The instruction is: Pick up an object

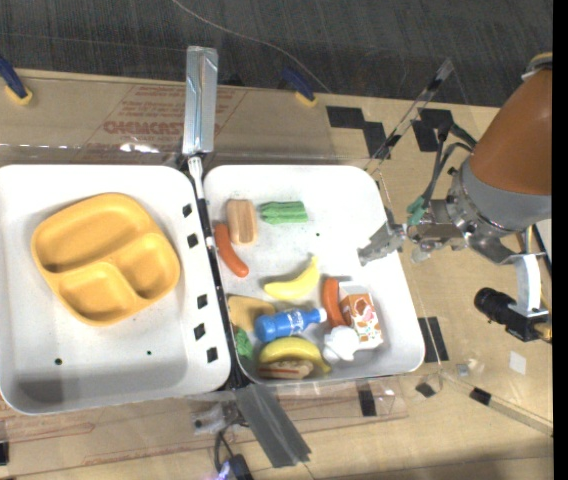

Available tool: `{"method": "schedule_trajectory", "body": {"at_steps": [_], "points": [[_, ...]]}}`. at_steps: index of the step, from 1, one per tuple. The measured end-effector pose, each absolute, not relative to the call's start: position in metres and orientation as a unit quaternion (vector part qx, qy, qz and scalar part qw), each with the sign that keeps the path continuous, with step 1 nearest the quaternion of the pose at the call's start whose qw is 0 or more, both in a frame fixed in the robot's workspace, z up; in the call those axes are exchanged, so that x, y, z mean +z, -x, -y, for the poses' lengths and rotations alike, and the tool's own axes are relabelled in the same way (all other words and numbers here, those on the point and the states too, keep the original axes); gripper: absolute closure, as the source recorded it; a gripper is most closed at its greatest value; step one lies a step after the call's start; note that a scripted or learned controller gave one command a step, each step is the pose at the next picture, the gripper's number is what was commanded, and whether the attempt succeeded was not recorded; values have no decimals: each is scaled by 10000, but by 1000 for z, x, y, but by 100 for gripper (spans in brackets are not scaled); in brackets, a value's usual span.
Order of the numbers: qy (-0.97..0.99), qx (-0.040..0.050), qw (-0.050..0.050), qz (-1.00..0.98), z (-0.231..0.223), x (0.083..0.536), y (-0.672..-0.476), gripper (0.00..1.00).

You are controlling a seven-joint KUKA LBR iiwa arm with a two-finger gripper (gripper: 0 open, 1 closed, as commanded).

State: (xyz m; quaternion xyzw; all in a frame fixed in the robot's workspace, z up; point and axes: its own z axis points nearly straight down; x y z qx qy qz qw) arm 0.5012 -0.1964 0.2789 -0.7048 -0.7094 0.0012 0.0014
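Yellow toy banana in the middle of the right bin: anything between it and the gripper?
Nothing visible. The gripper hangs above the right white bin's right rim, and bare bin floor separates it from the yellow toy banana. The orange-white carton lies nearer the front, off that line.

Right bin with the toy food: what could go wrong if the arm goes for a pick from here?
1. The food at the near end is packed tight: blue bottle, banana and carton touch, so the fingers may find no gap.
2. The gripper sits at the right bin's right wall and could clip the rim.
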Motion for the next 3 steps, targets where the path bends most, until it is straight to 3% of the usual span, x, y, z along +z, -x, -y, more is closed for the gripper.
{"method": "schedule_trajectory", "body": {"at_steps": [1,2,3], "points": [[8648,30,44,5021,193,147,-475,0],[9331,-72,-127,3594,156,108,-530,0],[9803,-51,-13,1974,113,126,-597,0]]}}
